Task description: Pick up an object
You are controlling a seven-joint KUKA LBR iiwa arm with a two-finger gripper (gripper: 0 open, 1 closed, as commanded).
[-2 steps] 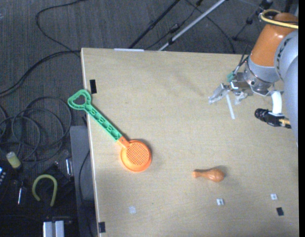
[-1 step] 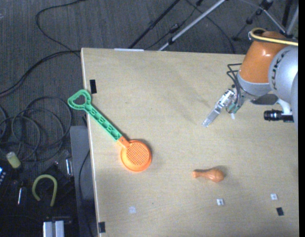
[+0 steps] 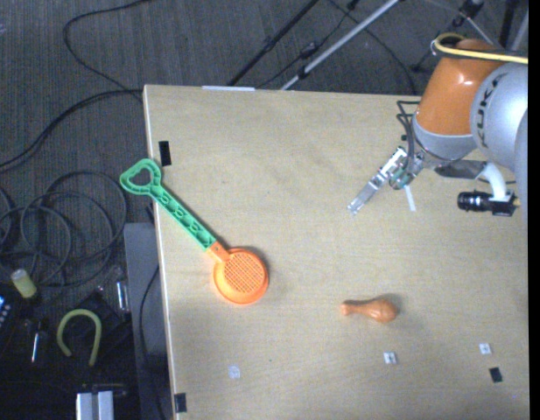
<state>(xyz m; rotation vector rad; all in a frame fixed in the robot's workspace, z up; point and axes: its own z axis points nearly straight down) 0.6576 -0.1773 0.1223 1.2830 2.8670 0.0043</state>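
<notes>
The hand (image 3: 375,191) hangs at about two o'clock over the tan surface (image 3: 287,138), holding nothing; how far open it is I cannot tell. The nearest object, a small orange gourd-shaped toy (image 3: 372,309), lies at five o'clock, well apart from it, and would likely roll aside under an off-centre pinch. The green-handled orange strainer (image 3: 204,239), at eight o'clock, lies so flat that a closing grip may slide over it.

Matt tan bench (image 3: 296,156); plastic sieve (image 3: 204,239) with orange mesh, green handle; glossy orange wrist band (image 3: 453,94); metal gripper (image 3: 375,191).

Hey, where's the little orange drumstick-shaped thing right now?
The orange drumstick-shaped piece lies on the tan surface toward the lower right of the camera view, right of the green-handled orange strainer and below the gripper.
</notes>
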